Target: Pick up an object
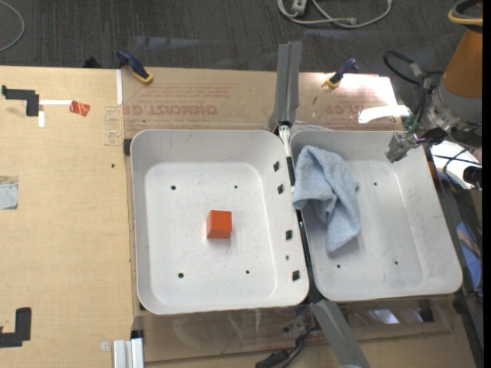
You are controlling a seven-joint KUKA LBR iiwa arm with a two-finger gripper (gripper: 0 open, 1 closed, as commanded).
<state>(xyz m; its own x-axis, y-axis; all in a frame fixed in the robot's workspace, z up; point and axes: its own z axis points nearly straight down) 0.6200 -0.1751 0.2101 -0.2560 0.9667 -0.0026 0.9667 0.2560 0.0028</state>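
An orange-red cube (219, 225) lies near the middle of the left bin (153, 282). A crumpled light blue cloth (330, 194) lies against the left side of the right bin (430, 271). The arm comes in at the upper right, its orange band at the frame's edge. My gripper (400, 148) hangs over the far right corner of the right bin, well apart from the cloth and the cube. Nothing shows between its fingers.
A grey divider post (287, 83) stands between the two bins at the back. Two blue-and-yellow clamps (134, 66) hold a cardboard sheet behind the bins. Cables lie on the floor beyond. Wooden bench surface (61, 205) stretches left of the bins.
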